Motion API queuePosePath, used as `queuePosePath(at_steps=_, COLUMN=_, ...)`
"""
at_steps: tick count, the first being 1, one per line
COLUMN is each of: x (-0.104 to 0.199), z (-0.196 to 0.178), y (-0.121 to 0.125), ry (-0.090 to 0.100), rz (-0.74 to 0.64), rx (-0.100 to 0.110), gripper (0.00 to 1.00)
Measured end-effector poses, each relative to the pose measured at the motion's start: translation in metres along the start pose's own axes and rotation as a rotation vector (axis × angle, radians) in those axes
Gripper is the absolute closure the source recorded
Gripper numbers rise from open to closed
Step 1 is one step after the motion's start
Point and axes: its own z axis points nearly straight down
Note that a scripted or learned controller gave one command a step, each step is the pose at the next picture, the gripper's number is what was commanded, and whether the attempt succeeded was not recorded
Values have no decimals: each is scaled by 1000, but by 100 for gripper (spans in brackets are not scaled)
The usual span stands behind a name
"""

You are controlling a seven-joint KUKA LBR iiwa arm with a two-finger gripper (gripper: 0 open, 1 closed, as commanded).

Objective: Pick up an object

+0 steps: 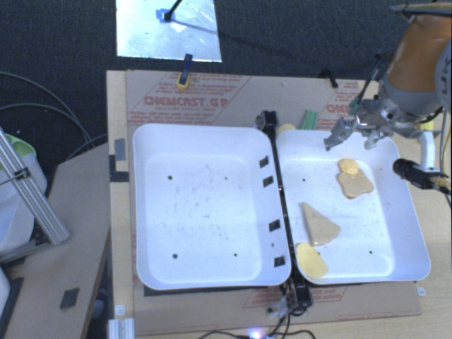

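You are looking at the bench (212, 90), which is carrying two white bins side by side: left bin (205, 210), right bin (395, 210).

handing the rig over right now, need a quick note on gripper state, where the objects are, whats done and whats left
Gripper: open, holding nothing, hovering over the far edge of the right bin.
Objects, all in the right bin: small yellow round piece touching a tan piece near the far side; tan wedge in the middle; yellow oval piece at the near left corner.
Done: nothing picked yet.
Left: descend on one object, probably the yellow-and-tan pair closest to the gripper, close and lift.
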Motion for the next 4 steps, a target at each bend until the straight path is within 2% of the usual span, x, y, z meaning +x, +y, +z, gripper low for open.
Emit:
queuePosePath(at_steps=1, x=-17, z=86, y=-91, ry=3, rz=7, rx=13, gripper=0)
queuePosePath(at_steps=2, x=25, z=154, y=-112, ry=3, rz=-2, rx=5, gripper=0)
queuePosePath(at_steps=3, x=22, z=140, y=-109, ry=1, rz=1, rx=-2, gripper=100)
queuePosePath(at_steps=4, x=121, z=44, y=-26, ry=4, rz=-12, rx=-16, gripper=100)
